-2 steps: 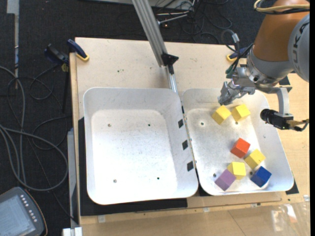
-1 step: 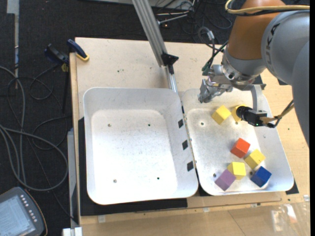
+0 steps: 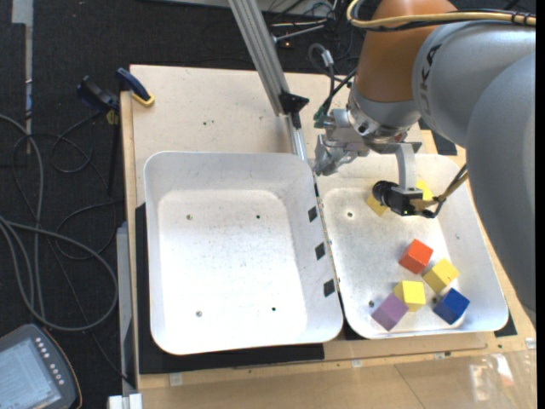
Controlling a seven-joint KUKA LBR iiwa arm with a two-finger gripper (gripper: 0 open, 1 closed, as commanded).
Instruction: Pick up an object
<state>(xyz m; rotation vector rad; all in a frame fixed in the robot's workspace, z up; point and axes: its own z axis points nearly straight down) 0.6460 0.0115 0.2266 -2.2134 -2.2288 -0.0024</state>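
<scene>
Pick not done, as far as it shows: purple block (image 3: pixel 390 312), blue block (image 3: pixel 451 305), two yellow blocks (image 3: pixel 411 293) and orange block (image 3: pixel 416 256) lie loose, clustered in the right bin (image 3: pixel 358 245) near corner. Gripper (image 3: pixel 328 160) sits further back at that bin's far-left rim, well apart from them. Whether it is open or closed can't be read.

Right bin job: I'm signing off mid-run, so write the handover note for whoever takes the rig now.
End effector: over the far left corner of the right bin; no block seen in it.
Things: orange block, yellow block, second yellow block, purple block and blue block, clustered at the bin's near right, apart from the end effector.
Done: nothing picked up.
Left: probably move to the cluster, grasp one block, lift.
</scene>
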